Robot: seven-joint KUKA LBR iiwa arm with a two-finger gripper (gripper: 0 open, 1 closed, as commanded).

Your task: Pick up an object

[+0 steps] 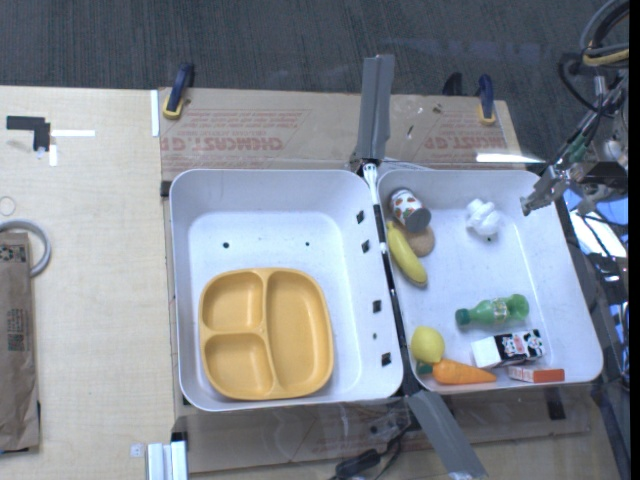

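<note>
From where I stand, two white bins sit side by side, and I'll place everything by the banana (407,254), which lies along the left wall of the right bin (560,268). Just above the banana a small printed can (408,209) lies on its side, and a brown round thing (422,242) touches the banana's right flank. Well to the banana's right rests a small white crumpled object (483,218). Below the banana are a lemon (428,344) and a carrot (462,372), with a green bottle (492,311), a small black-and-white carton (510,348) and a flat red-and-white packet (536,374) further right. Left of the banana, in the left bin (200,208), lies a yellow divided plate (266,332). The gripper (545,190) hangs far right of the banana, over the bin's right rim, touching nothing; I cannot tell how its fingers stand.
</note>
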